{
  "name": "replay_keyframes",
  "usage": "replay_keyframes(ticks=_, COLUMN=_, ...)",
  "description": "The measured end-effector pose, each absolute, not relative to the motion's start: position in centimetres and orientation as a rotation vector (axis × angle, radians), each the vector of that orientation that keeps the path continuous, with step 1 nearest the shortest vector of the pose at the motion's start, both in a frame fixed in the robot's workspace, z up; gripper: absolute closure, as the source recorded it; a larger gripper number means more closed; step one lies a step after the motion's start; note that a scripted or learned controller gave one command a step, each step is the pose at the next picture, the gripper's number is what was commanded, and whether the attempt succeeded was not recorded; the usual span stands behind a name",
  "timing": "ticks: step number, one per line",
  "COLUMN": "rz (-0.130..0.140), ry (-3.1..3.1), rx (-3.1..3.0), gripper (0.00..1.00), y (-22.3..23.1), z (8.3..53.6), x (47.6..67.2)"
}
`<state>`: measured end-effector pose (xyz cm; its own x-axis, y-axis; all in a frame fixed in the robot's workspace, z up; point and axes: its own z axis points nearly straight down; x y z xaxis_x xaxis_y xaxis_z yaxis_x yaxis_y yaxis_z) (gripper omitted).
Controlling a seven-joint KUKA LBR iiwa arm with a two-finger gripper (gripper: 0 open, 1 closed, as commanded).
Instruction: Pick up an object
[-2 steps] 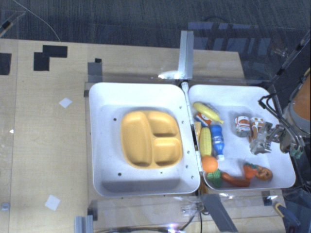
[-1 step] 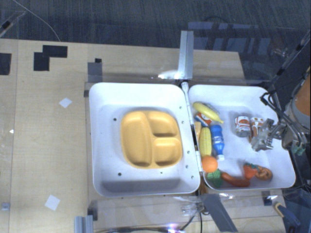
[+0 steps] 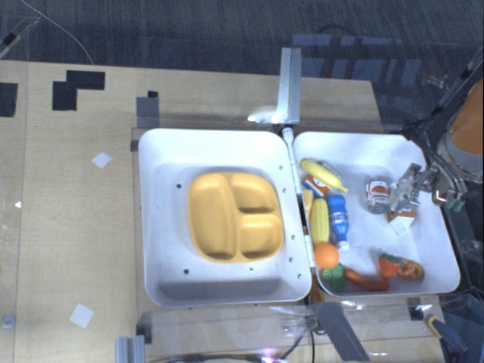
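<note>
My gripper (image 3: 405, 190) hangs over the right part of the right bin (image 3: 378, 147), reaching in from the right edge. Just left of it lies a small red-and-white can (image 3: 377, 193) on its side. A small brown-and-white box (image 3: 401, 218) sits right below the gripper's tip; whether they touch is unclear. Along the bin's left wall lie a banana (image 3: 324, 174), a corn cob (image 3: 320, 218), a blue-and-white bottle (image 3: 338, 219) and an orange (image 3: 326, 256). An orange-and-red toy (image 3: 401, 268) and a red pepper (image 3: 363, 280) rest at the front.
The left bin (image 3: 159, 203) holds a yellow divided tray (image 3: 233, 215). A metal post (image 3: 290, 82) stands behind the joint between the bins. The wooden bench (image 3: 68, 225) stretches to the left.
</note>
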<state>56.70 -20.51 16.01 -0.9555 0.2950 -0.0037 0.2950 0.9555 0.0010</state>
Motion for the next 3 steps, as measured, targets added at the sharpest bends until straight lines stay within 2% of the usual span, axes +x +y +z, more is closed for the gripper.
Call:
replay_keyframes(ticks=1, rz=0.000, ry=3.098, rx=0.467, gripper=0.00, y=-20.5, z=16.2, x=56.8)
replay_keyframes(ticks=2, rz=0.014, ry=2.972, rx=0.930, gripper=0.00, y=-19.9, z=10.7, x=52.3)
replay_keyframes(ticks=3, rz=0.008, ry=2.715, rx=1.564, gripper=0.00, y=-14.0, z=12.7, x=58.5)
